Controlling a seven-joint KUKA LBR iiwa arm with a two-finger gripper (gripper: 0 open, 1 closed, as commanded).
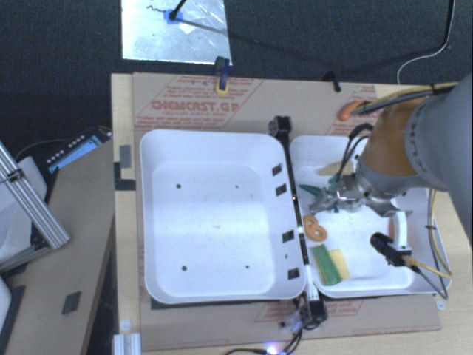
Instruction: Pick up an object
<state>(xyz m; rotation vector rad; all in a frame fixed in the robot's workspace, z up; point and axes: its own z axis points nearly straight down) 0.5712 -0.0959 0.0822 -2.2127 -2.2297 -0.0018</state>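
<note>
End effector (pixel 334 198) sits low in the right bin (pixel 363 271), just up-view of the orange ring (pixel 315 228) and a little to its right. Cannot tell whether it is open or closed; the tip is a small, cluttered blur, and nothing can be confirmed as gripped.

Dark green item (pixel 313 191) lies up-view of the orange ring, right at the end effector's tip. Touching or just beside it, cannot say which. The shape is thin and spiky and too small to identify.

The orange ring lies flat on the bin floor, apart from the end effector, near the wall shared with the left bin (pixel 214 213). Green block (pixel 326 265) is down-view of the ring, with a yellow piece (pixel 340 259) touching its right side. The arm (pixel 436 143) enters from well to the ring's right.

Likely target is the dark green item, with the ring as backup. Handling is a judgement only:
- **Dark green item:** looks light and thin, possibly flexible. Take it across the narrow middle, not at a point, or it will likely flick away.
- **Orange ring:** looks light, small and fairly stiff. It lies flat, so it is hard to get under. Pinch across one side of the band through the hole. It sits close to the bin wall, so approach from the side away from the wall.
- **Green block:** the easiest shape, with parallel long sides to close on. The yellow piece touching it may drag along.
</note>
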